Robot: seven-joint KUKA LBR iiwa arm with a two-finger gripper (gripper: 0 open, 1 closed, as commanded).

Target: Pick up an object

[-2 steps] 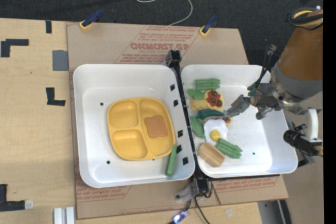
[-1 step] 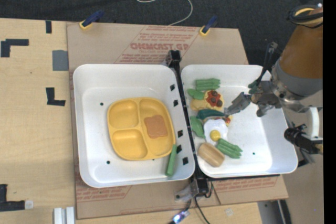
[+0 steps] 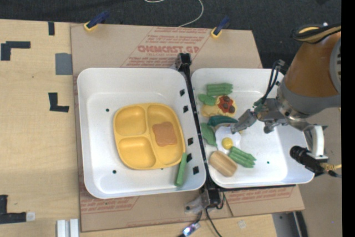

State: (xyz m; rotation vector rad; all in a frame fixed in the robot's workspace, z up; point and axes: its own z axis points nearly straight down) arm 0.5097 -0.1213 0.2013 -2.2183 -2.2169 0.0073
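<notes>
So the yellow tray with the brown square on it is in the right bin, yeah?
Not quite. The yellow tray with the brown square on it is in the left bin, not the right one. The camera view shows it there, with the right bin holding the pile of toy food instead.

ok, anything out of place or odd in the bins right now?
One thing: a long green bean-like piece lies in the left white bin, outside the yellow divided tray, propped against the wall by the divider. The other toy food sits clustered in the right white bin, near the gripper.
</notes>
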